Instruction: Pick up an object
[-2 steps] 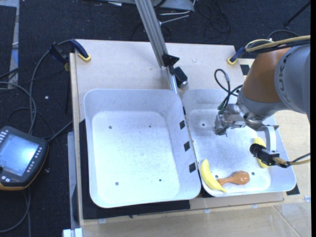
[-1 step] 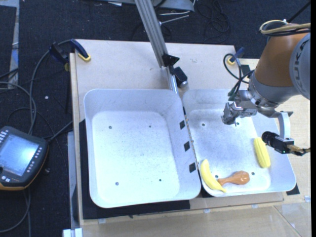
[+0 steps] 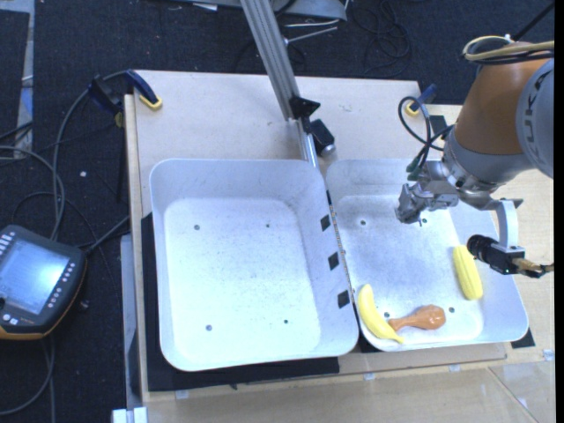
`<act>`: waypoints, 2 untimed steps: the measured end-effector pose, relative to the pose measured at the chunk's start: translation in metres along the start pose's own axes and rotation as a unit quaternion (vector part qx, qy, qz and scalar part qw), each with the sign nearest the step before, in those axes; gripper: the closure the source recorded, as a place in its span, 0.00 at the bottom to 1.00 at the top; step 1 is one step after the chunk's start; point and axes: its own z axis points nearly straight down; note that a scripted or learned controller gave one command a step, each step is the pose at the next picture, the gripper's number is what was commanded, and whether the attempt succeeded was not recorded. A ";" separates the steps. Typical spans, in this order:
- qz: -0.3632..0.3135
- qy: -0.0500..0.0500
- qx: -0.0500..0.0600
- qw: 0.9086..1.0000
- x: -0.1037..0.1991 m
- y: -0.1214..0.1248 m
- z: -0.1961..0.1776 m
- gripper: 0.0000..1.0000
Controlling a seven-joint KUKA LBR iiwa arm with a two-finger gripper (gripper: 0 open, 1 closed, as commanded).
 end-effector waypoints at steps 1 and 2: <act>-0.002 0.001 0.000 1.000 0.054 0.006 0.005 1.00; -0.003 0.001 0.000 1.000 0.116 0.011 -0.004 1.00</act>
